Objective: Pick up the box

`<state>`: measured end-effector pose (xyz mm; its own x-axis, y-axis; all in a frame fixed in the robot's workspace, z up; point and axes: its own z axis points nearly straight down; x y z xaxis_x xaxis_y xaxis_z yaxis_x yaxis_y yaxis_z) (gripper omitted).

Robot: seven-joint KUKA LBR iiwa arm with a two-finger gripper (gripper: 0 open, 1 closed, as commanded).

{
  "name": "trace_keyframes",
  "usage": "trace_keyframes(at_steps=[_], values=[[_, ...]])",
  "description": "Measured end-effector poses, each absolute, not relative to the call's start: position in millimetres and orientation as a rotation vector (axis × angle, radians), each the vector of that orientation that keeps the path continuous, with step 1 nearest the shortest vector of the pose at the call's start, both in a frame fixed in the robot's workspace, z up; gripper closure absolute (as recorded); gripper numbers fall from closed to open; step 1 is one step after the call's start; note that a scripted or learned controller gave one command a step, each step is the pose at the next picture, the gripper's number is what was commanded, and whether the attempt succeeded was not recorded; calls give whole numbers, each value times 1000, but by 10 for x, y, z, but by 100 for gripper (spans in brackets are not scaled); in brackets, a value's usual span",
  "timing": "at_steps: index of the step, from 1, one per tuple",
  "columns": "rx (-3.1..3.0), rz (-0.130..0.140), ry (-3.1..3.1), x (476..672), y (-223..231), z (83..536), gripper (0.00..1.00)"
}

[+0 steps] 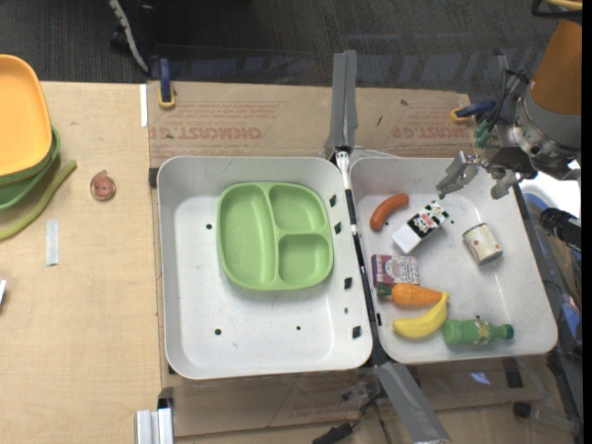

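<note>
Box [421, 227] in right bin [527, 257]

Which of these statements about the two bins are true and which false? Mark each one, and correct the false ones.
1. The green plate lies in the left bin. True.
2. The banana lies on the green plate. False: it lies in the right bin, beside the carrot.
3. The gripper holds the box. False: it hovers over the bin's far right corner, with nothing between its fingers.
4. The green bottle lies on its side. True.
</note>
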<state>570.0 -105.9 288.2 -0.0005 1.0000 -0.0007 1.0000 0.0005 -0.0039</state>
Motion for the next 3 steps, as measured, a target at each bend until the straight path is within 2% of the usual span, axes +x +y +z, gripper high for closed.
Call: trace_keyframes(at_steps=[1,2,3], values=[[-2030,2,-2396,5764,-998,1286,0],[-2053,-7,-2385,5377,-1399,971,0],[-1709,-9,-2650,5825,-990,975,0]])
